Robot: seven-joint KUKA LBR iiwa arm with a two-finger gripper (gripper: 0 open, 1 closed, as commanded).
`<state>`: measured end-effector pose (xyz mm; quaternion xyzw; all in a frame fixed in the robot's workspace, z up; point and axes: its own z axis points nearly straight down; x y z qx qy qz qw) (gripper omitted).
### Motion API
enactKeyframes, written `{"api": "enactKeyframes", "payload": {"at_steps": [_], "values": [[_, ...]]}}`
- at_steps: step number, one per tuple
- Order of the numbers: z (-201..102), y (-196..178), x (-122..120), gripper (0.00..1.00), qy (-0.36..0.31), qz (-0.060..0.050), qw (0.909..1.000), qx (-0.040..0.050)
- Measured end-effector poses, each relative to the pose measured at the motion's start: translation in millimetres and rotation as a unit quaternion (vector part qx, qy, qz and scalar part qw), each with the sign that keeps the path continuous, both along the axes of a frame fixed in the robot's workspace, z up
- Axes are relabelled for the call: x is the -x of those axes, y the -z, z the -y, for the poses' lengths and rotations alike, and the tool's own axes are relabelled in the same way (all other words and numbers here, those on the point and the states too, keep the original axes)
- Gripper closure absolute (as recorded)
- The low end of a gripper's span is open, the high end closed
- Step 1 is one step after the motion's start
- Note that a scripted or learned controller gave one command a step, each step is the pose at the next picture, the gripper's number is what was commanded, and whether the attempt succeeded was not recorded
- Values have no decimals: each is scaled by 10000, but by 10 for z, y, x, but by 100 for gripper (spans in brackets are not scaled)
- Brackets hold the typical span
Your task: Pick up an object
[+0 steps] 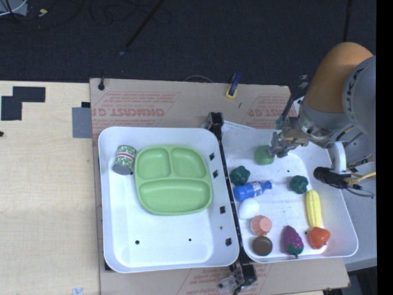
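White right bin holds ten toys; tool's grip state is unclear.

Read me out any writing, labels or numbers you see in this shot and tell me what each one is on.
Red print on the cardboard sheet under the bins, twice along its far edge and again at the near edge: upside down and too blurred to read with confidence.
Patterned label on the small can in the left bin: too small to read.
Nothing else carries readable text.
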<state>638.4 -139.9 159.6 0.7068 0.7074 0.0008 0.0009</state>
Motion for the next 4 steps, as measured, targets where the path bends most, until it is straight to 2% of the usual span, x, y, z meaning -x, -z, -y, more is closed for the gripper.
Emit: {"api": "enactKeyframes", "payload": {"at_steps": [1, 2, 3, 4], "values": [[18, -427, -21, 100, -9, 2, 10000, 1], [37, -697, -23, 100, -13, -4, 10000, 0], [-329, -651, 199, 100, -3, -34, 10000, -9], [-873, -614, 355, 100, -11, -36, 10000, -12]]}}
